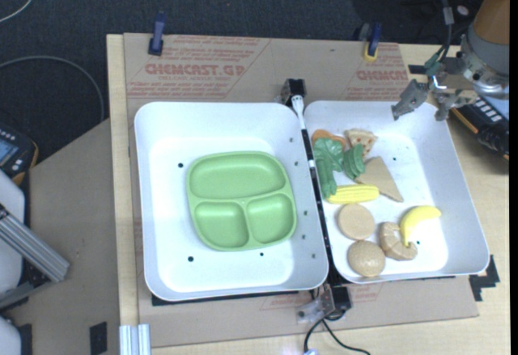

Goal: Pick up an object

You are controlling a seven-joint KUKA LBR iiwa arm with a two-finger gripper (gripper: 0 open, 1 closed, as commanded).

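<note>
The two-finger gripper (426,99) hangs at the far right corner of the right-hand shallow white bin (453,183), above its back rim, with its dark fingers spread apart and nothing between them. Judged from that, the pick has not really begun: no object is lifted or touched, and the whole job of choosing one, coming down on it and closing is left. The candidates all lie in that right bin, in a loose cluster toward its left wall and front, well apart from the gripper, which would have to travel toward the near left of the bin to reach any of them. Nearest to it is a tan wedge of toy pizza or bread with speckles (360,138), beside an orange toy piece (325,136) and a bunch of green plastic leafy vegetable (332,163). Below these lie a yellow toy corn cob (351,195) and a plain tan triangular slice (386,181); further to the front are two round beige biscuit-like discs (356,221) (366,258), a brown lumpy toy (396,240) and a yellow plastic banana (419,220) resting against it. The left-hand white bin (154,183) holds a pale green three-compartment plastic plate (240,199), lying flat near its middle.
</note>
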